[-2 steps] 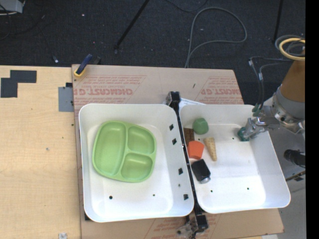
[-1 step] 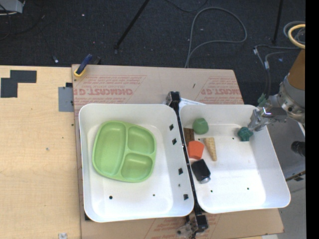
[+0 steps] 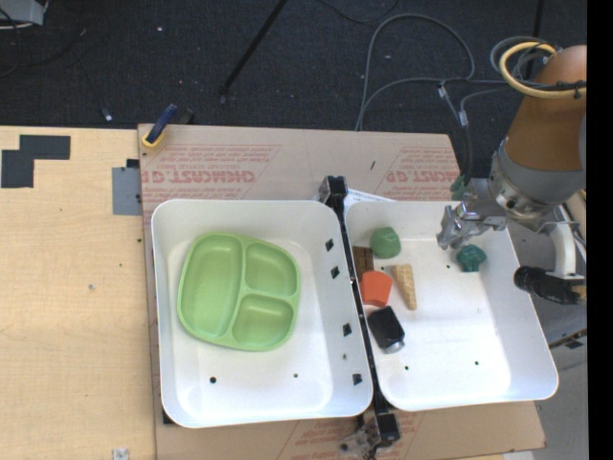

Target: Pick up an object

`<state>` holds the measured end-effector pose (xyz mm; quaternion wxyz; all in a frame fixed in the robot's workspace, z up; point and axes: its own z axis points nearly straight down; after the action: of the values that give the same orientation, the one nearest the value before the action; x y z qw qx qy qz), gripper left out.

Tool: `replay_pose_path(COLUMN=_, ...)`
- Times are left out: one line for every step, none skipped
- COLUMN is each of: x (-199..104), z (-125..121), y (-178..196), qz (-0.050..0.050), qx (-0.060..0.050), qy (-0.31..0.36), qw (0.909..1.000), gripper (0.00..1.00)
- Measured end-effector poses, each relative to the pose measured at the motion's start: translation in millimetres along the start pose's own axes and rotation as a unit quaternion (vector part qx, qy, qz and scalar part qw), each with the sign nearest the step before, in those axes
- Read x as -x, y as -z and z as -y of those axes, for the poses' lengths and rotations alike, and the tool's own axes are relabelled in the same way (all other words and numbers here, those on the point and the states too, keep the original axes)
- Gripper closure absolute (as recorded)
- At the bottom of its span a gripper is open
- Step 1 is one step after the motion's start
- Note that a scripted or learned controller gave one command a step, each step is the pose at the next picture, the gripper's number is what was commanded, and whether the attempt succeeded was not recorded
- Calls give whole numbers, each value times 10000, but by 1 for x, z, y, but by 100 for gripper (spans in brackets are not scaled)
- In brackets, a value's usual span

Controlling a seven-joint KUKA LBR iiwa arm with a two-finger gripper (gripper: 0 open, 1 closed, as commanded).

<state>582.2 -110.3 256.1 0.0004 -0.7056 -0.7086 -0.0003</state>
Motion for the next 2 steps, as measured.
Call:
replay_pose_path(x=-48, z=-7, y=5, qz=1, qx=0, qy=-4, qw=10000, gripper=100)
replay_pose_path(x=-103, z=-10, y=-11, qz=1, qx=-9, qy=-4, qw=10000, gripper=100)
